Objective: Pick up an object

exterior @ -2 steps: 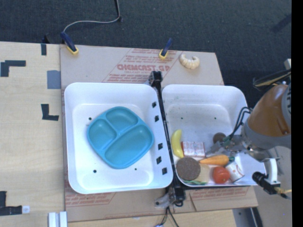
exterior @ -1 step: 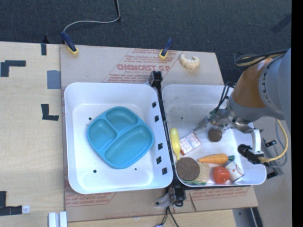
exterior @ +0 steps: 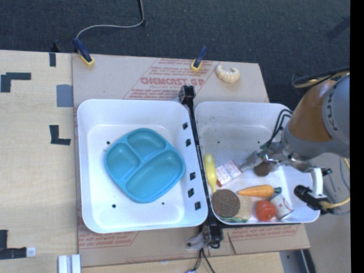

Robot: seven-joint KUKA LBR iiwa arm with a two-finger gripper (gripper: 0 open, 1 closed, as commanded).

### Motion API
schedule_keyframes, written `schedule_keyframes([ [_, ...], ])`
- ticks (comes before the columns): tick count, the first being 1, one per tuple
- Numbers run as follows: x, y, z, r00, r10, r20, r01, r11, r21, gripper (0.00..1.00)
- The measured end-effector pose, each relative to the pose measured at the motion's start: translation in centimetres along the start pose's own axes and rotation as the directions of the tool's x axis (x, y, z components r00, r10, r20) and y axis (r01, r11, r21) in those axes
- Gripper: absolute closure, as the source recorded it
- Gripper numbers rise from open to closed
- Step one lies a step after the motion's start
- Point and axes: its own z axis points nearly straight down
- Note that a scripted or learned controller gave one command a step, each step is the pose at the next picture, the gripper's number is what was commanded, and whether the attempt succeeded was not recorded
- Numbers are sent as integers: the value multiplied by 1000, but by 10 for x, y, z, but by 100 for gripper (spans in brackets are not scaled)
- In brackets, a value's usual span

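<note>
The right bin (exterior: 239, 108) holds several objects: a yellow banana (exterior: 210, 172), a white and red packet (exterior: 228, 172), a round brown patty (exterior: 226, 202), an orange carrot (exterior: 256, 191), a red tomato (exterior: 265, 210) and a small dark brown piece (exterior: 263, 169). My gripper (exterior: 257, 162) is low in this bin, reaching in from the right. Its tip lies right beside the small brown piece and just right of the packet. Nothing is seen lifted off the bin floor.
The left bin (exterior: 91, 152) holds a blue divided plate (exterior: 145, 165). A cream ridged object (exterior: 228, 73) lies on the cardboard behind the right bin. Yellow clamps (exterior: 198, 63) hold the cardboard's far edge. The arm's grey and orange body (exterior: 315, 124) covers the bin's right rim.
</note>
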Motion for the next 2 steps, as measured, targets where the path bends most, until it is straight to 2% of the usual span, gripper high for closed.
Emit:
schedule_keyframes([
  [1, -1, 0, -10, 1000, 1, 2, -1, 1000, -1, 100],
  [2, 97, 0, -98, 1000, -2, -4, 2, 1000, 6, 100],
])
